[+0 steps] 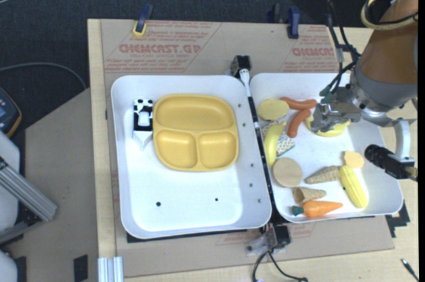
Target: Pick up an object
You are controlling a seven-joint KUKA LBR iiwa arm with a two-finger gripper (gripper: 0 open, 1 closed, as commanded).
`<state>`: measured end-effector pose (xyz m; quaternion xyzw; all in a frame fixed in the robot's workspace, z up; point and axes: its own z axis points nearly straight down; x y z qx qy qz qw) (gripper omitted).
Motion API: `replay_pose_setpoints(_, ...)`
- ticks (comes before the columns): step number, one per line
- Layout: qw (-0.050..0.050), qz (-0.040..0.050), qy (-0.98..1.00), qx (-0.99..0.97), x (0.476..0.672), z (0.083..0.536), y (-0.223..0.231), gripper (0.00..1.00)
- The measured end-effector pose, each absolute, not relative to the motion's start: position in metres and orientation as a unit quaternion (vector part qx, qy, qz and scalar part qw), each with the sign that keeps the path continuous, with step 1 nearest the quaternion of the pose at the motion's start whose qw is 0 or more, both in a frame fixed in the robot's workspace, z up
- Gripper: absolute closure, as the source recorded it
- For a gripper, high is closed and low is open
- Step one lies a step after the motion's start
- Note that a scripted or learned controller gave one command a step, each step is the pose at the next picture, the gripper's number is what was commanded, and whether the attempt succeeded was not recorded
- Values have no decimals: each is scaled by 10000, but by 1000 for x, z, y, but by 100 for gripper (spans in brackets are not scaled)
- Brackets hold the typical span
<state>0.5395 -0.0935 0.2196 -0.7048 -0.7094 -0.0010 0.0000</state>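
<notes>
A yellow piece point(334, 129) lies in the right bin point(382, 204), near its back, just beside the sausages point(300, 112). The gripper point(329, 116) sits low right over it; its state cannot be told. The step looks like the grasp itself. Next it would need a firm close and a straight lift, clear of the banana point(271, 141).

A small yellow toy point(334, 131) lies flat in the right bin (upper-right part), partly hidden.
</notes>
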Motion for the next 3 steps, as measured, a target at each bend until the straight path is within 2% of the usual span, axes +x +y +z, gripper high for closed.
replay_pose_setpoints(1,-10,-18,-7094,-7048,552,232,-44,100)
replay_pose_setpoints(2,-7,-11,-7092,-7051,569,215,8,100)
replay_pose_setpoints(3,-8,-4,-7079,-7063,568,216,21,100)
